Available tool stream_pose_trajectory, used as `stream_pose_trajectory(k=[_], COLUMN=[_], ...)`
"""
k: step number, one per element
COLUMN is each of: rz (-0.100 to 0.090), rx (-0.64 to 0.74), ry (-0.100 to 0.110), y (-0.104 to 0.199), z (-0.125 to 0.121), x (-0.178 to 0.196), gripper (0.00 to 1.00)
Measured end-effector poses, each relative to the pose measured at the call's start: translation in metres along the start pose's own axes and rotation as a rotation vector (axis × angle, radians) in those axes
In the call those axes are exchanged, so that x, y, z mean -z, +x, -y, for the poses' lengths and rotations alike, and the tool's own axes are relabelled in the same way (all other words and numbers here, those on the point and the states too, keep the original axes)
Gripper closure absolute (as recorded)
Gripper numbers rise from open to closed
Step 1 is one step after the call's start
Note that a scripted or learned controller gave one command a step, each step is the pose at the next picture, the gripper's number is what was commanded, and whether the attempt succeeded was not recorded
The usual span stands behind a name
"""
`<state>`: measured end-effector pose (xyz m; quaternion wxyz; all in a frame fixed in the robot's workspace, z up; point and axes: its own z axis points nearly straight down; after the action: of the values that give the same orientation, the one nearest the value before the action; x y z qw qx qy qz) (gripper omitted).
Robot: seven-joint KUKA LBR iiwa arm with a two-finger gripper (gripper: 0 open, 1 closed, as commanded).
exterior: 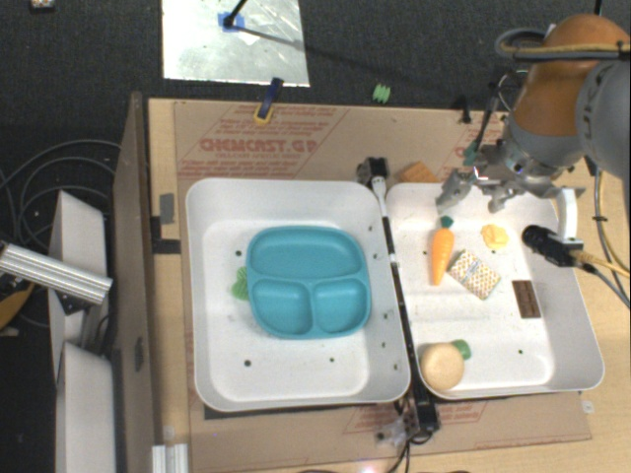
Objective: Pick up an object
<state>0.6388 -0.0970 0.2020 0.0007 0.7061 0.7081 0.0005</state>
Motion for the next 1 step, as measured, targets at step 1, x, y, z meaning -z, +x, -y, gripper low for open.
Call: stream_pose_trajectory(k=[1], rz=[-0.002], rx=[-0.001], ry=[0.007], y=[0.0143], z=[0.0206], x=[-0.1236], gripper=[0.0])
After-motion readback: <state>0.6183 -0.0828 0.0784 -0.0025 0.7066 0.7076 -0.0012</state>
